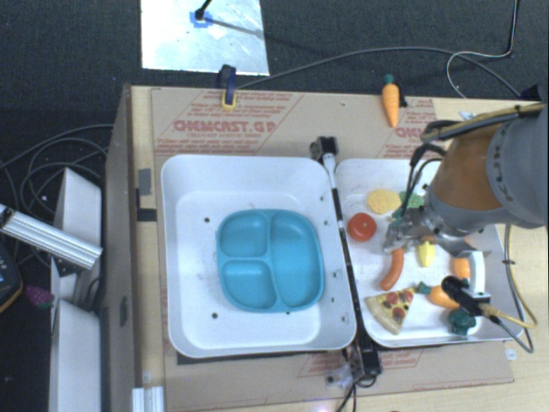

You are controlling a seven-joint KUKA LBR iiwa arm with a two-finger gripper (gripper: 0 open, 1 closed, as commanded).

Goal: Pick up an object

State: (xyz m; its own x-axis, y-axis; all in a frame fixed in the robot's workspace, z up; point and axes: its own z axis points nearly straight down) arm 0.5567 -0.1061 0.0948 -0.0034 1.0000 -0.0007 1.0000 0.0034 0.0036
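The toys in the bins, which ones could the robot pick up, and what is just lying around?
For the job:
gripper
tomato
sausage
pizza slice
yellow round piece
right bin

Just lying about:
blue divided plate in the left bin
carrot on the cardboard outside the bins
clamp

The bins (184,230) look like smooth white plastic. The blue plate (270,260) looks like shiny plastic. The board (257,118) under them is matt brown cardboard. The toy tomato (362,227) is glossy. The arm (506,174) has smooth grey and orange parts.
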